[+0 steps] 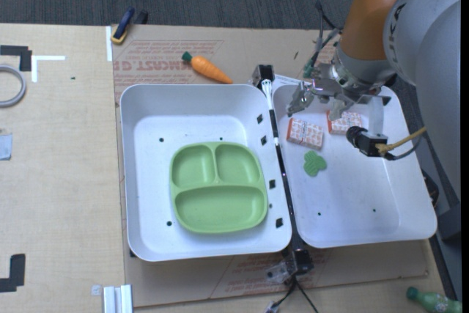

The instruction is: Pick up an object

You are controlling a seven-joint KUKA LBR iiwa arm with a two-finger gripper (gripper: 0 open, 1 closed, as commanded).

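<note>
My gripper (316,105) hangs over the far part of the right bin (381,220), open, with nothing between its fingers. Just below it lie two red-and-white patterned packets: one (304,132) near the bin's left wall, the other (344,122) partly under the right finger. A small green object (315,163) rests a little nearer the front. In the left bin (143,157) lies a green divided plate (218,187).
An orange toy carrot (207,67) lies on the cardboard behind the left bin. A blue-and-yellow tool (123,24) sits at the far left of the cardboard. A black cable plug (363,139) hangs from the wrist over the right bin. A green bottle (432,298) lies at the bottom right.
</note>
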